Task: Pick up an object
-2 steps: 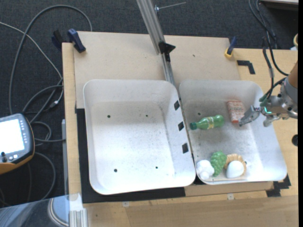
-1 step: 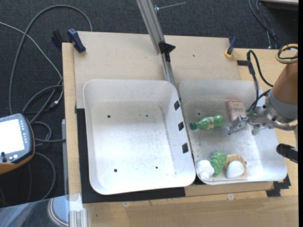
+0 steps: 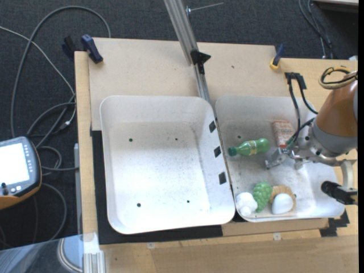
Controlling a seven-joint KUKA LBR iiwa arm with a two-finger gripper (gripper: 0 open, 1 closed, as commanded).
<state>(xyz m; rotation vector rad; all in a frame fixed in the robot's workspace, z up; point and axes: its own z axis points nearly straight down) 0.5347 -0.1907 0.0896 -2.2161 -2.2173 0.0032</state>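
Pincer (image 3: 274,160) low inside right bin (image 3: 250,110), metal fingers (image 3: 269,163) pointing toward the bin's centre, close together, nothing seen between them. Just left of and slightly above the fingertips, green bottle (image 3: 249,148) on its side, cap end toward the divider between the bins, near but apart from the fingers. Beside the wrist, pinkish packet (image 3: 281,131) lying flat toward the far wall. Along the near wall, cluster of three: white ball (image 3: 245,202) at the left corner, green knobbly toy (image 3: 262,193) touching it, then rounded white-and-tan piece (image 3: 282,201) to the right. Grey arm with orange band (image 3: 338,110) reaching in from the right, black cable (image 3: 296,98) looping over the bin's far rim.

Left bin (image 3: 153,164) beside it, speckled white floor with a few dark dots. Both bins on pale wooden desk (image 3: 142,67), blue clamps (image 3: 91,47) at the far corners, metal pole (image 3: 179,19) slanting up between the bins. Handheld pendant (image 3: 17,166) with a lit screen on the dark carpet at far left.
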